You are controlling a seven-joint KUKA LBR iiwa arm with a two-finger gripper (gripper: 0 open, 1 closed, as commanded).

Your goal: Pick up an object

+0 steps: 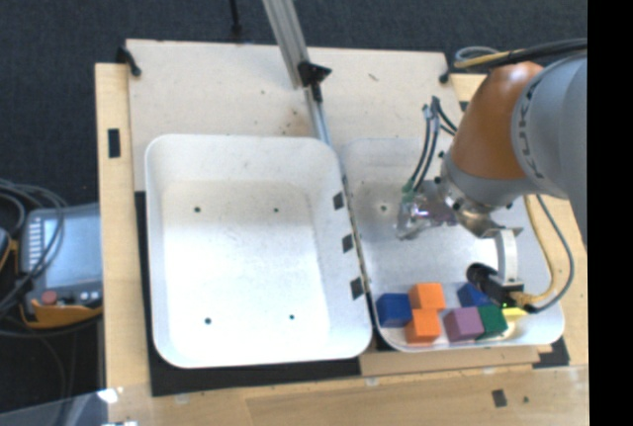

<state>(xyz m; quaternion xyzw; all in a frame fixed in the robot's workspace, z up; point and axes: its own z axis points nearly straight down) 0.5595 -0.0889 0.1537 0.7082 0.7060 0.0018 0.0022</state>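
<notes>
Hovering over the right bin point(381, 167), the gripper point(413, 219) hangs; its finger state I cannot tell. Coloured blocks point(427, 311) cluster nearer, well apart from it.

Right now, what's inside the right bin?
The right bin holds blocks along its near edge: blue, two orange, purple, green, yellow. The arm covers its far right part.

Wooden bench point(114, 216) bears two white bins point(247, 246) side by side
</notes>
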